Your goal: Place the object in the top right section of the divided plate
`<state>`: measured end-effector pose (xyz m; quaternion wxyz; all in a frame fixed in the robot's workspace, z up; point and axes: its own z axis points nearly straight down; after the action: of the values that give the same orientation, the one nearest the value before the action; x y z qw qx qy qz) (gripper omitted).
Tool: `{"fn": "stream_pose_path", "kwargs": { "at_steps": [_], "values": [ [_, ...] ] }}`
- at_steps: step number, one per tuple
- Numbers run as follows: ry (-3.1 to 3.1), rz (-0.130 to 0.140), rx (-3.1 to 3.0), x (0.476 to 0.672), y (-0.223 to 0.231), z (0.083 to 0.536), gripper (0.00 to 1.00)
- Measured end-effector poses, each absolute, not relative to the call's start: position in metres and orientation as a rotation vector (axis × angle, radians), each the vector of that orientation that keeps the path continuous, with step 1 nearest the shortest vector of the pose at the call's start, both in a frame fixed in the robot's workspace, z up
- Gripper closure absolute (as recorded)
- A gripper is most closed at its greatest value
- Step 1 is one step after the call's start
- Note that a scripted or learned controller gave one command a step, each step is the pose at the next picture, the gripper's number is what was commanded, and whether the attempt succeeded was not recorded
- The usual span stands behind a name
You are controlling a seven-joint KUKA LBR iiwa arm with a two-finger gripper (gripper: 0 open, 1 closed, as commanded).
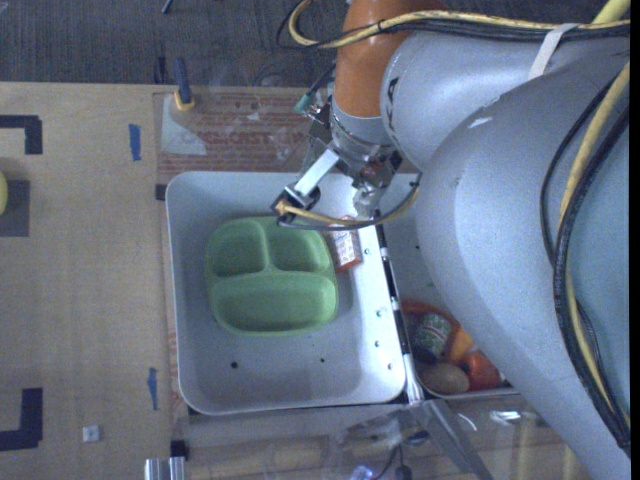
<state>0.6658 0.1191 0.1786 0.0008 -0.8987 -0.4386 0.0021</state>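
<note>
packet beside the plate's top right section, gripper over it

bench: bare wood at the view's left, with black tape corners and short blue tape strips. a brick-patterned sheet lies just past the upper edge of the white bin.

green divided plate: lies flat in the white bin, in its upper half. it has two small sections along the upper side and one large section along the lower side. small dark holes dot the bin floor below it.

task object: a small red-and-white packet. it is just beside the plate's right rim, level with the top right section, between the plate and the bin's right wall. it is outside the section, and the plate's raised rim stands between the two. the long axis runs roughly top to bottom in the view, with the lower end tipped slightly right. cannot tell whether it rests on the bin floor or is lifted.

gripper: close over the packet's upper end, near the bin's right wall. open or closed: cannot tell from this angle.

arm: grey with an orange band. it fills the right of the view and overhangs most of the second bin.

second bin contents, bunched in the visible corner:
- a round green-and-red piece
- an orange piece
- a tan oval
- a red piece
</note>
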Motion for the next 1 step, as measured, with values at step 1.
{"fn": "stream_pose_path", "kwargs": {
  "at_steps": [1],
  "values": [
    [-1.492, -0.024, -2.763, 0.6633, 0.1231, 0.1141, 0.00]
  ]
}}
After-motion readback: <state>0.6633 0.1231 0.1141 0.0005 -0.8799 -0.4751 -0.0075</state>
